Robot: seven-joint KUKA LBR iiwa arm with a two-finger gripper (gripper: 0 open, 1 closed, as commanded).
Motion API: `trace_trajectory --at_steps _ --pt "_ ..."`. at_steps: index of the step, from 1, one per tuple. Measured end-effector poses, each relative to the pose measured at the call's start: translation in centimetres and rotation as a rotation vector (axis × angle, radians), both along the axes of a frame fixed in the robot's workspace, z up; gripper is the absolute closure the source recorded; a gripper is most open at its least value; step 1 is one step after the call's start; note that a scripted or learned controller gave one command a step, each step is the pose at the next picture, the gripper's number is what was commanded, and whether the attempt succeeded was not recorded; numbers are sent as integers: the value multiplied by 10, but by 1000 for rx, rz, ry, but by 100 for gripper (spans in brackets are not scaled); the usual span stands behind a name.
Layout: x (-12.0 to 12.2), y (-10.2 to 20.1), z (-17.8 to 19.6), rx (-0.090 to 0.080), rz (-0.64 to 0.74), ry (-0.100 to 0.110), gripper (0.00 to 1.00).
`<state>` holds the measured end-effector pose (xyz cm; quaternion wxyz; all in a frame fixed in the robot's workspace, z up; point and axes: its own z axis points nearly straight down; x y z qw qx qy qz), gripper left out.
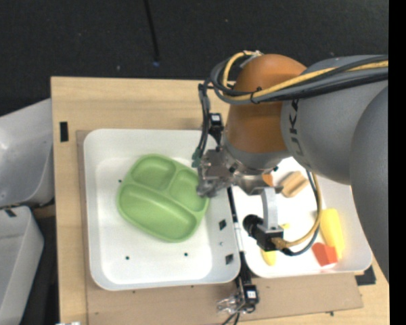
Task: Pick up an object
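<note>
Camera view: the gripper point(206, 181) hangs at the right rim of the green divided plate point(161, 196) in the left bin point(108, 263). Finger state — cannot tell. Risk: a thin-rim pinch slips, the plate tips or skids away.

Your pick candidates, both bins

You see a green divided plate point(159, 198) lying flat left; yellow piece point(332, 227), orange block point(326, 253), tan cylinder point(292, 183) right.
</note>
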<state>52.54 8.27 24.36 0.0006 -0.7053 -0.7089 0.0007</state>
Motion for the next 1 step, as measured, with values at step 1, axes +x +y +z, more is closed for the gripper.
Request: trace_trajectory --at_steps 1 --pt "1 -2 1 1 -4 -2 0"
